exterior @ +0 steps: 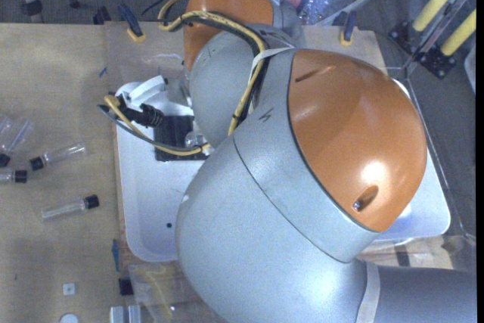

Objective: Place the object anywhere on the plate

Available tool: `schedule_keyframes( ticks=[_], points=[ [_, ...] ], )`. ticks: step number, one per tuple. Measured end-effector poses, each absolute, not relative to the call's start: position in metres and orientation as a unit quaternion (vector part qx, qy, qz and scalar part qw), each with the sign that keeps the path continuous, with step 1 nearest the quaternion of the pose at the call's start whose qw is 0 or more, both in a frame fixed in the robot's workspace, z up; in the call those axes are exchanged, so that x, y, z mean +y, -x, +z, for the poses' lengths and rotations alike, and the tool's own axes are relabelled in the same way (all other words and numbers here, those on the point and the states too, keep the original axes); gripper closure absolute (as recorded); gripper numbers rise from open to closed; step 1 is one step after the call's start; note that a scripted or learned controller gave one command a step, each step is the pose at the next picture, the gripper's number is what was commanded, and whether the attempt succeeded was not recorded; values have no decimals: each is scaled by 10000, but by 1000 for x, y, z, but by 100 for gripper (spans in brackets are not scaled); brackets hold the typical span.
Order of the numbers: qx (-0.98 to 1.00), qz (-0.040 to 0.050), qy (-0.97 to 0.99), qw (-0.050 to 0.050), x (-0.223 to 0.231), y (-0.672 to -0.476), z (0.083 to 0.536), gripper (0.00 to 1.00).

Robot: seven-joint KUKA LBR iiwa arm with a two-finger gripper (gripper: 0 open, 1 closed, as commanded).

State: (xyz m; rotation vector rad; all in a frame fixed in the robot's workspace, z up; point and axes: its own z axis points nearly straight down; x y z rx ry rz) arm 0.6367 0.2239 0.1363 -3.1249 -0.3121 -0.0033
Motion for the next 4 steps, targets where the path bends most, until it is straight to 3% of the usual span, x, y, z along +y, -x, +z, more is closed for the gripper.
schedule_keyframes(
  ticks=[1,2,3,4],
  points=[
    [-2389,-35,9710,114,140,-626,119,100],
    [-2448,-52,9696,-10,188,-662,91,100],
    [-4416,13,8972,2,226,-640,175,100],
    [-3245,13,9459,1,209,-661,97,100]
  ],
)
